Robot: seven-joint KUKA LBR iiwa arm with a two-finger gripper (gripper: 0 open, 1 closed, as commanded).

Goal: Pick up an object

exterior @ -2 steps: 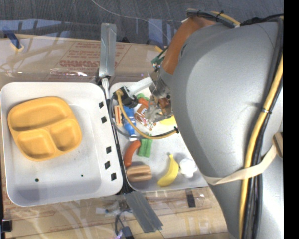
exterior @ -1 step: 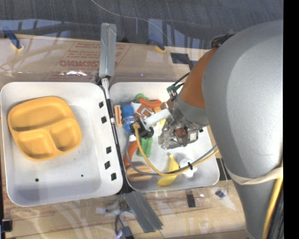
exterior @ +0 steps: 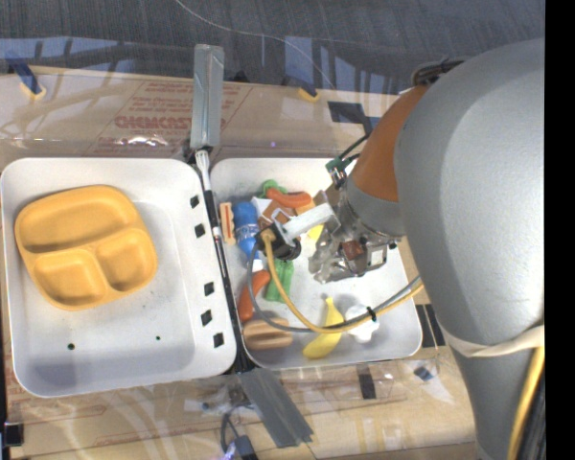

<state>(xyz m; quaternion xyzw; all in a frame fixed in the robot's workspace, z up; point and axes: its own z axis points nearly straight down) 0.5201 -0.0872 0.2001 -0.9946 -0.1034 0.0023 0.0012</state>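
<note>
Grey arm (exterior: 479,180) looms nearest, covering right bin (exterior: 402,338) from 3 o'clock. Gripper (exterior: 340,257) sits low over the toy pile, state can't tell. Yellow banana (exterior: 326,333) at 6 o'clock of gripper looks light, stiff plastic, slippery; pinch mid-body. Left bin (exterior: 96,362) has yellow tray (exterior: 81,242).

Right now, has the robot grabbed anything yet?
Not visibly. The arm has reached into the right bin, and its claw is low among the toys, by the green piece. Nothing looks lifted. The grasp and lift remain. The yellow tray sits in the left bin.
</note>
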